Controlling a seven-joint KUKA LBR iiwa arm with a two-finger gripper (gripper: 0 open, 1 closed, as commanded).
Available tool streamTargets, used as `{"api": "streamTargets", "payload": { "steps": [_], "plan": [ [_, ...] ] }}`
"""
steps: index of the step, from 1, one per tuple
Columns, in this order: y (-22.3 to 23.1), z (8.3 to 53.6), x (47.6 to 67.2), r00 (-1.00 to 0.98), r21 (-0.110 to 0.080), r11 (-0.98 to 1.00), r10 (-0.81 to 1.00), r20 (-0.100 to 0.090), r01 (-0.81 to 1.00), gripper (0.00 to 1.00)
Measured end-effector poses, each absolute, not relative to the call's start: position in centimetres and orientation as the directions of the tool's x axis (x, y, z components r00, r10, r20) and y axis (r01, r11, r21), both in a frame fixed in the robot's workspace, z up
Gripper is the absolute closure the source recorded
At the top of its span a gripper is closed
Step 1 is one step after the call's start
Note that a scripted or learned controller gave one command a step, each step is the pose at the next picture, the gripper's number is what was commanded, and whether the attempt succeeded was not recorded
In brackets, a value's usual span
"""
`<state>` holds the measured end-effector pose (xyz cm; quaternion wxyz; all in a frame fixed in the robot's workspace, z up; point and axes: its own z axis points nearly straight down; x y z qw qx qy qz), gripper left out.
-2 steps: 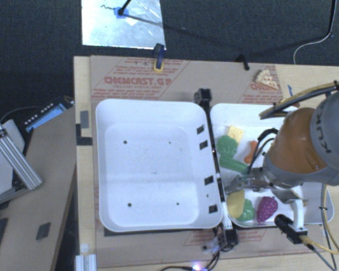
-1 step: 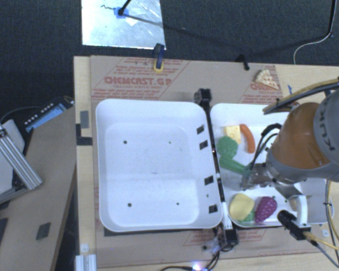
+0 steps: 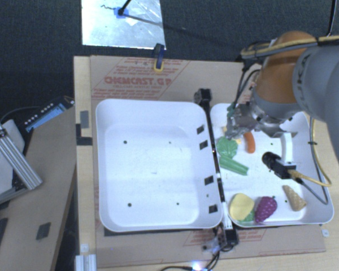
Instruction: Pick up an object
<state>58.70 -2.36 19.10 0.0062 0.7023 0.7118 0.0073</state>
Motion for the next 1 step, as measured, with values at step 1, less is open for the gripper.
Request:
{"api": "streamTargets", "payload": {
  "steps": [1],
  "plan": [
    [6.16, 25.77, 64.7, -0.013, 0.014, 0.013, 1.0, 0.005, 1.0, 1.0]
  ]
}}
